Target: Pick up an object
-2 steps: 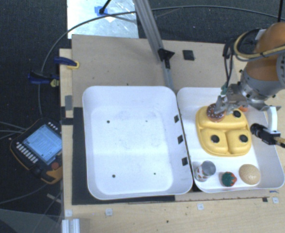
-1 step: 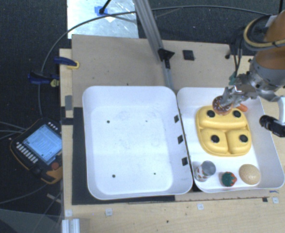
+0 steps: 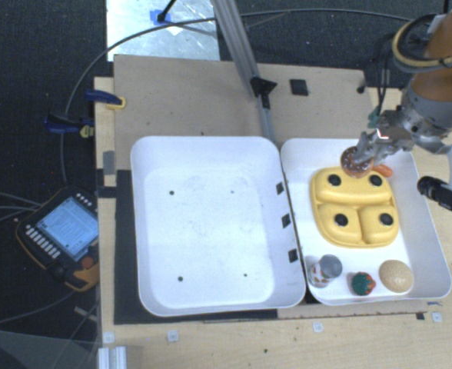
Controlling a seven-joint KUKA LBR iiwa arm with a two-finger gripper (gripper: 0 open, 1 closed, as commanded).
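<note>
In the right bin (image 3: 435,260) lies a large yellow moulded block (image 3: 356,206) with four dark dots. Along the bin's front edge sit a small grey and white can-like object (image 3: 324,270), a green and red ball (image 3: 363,284) and a tan egg-shaped object (image 3: 396,275). My gripper (image 3: 362,158) hangs over the far edge of the yellow block, near the bin's back wall. A brownish round thing (image 3: 353,162) and an orange bit (image 3: 384,172) show at its tip. The slanted view does not let me tell how the fingers stand.
The left bin (image 3: 207,221) is a white tray with a few small dark marks. Black clips (image 3: 286,220) join the two bins. A metal pole (image 3: 237,41) slants across the back. A pendant with a lit screen (image 3: 63,229) and cables lie at the left.
</note>
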